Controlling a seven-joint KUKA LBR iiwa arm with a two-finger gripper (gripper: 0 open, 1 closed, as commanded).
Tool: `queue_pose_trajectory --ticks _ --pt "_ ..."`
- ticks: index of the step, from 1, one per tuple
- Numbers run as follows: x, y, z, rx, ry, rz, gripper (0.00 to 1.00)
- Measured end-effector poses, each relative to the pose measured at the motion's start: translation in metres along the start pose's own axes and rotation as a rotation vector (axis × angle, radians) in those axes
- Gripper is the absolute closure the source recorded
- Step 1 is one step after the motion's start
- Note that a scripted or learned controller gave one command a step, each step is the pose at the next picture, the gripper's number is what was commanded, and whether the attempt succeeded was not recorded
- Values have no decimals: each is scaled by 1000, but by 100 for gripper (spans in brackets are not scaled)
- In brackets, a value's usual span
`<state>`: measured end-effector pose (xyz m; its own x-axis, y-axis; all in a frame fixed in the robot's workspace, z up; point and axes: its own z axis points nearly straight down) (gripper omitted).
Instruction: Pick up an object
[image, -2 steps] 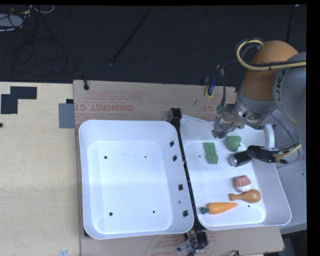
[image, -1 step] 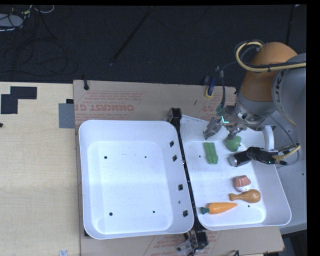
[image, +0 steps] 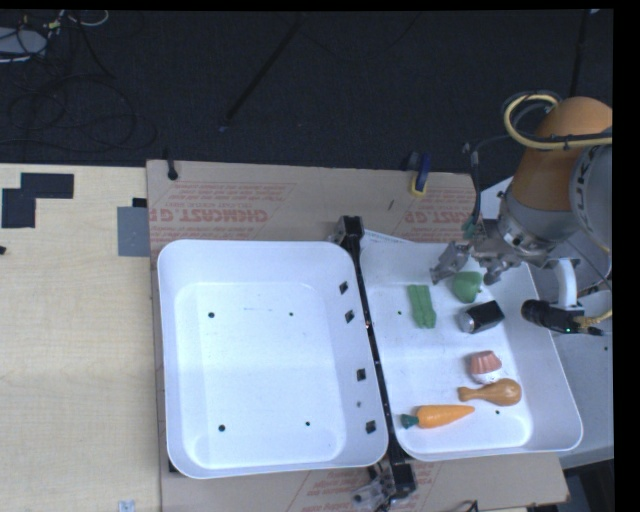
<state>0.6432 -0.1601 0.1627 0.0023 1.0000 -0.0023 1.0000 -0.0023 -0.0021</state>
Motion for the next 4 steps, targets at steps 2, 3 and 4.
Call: queue_pose_trajectory --ticks 2,3,4 --pt "1 0 57 6 4 -3 0" --pt "-25 -21 25 1 2 -2 0" --pt "-17 0 73 4 -3 3 0"
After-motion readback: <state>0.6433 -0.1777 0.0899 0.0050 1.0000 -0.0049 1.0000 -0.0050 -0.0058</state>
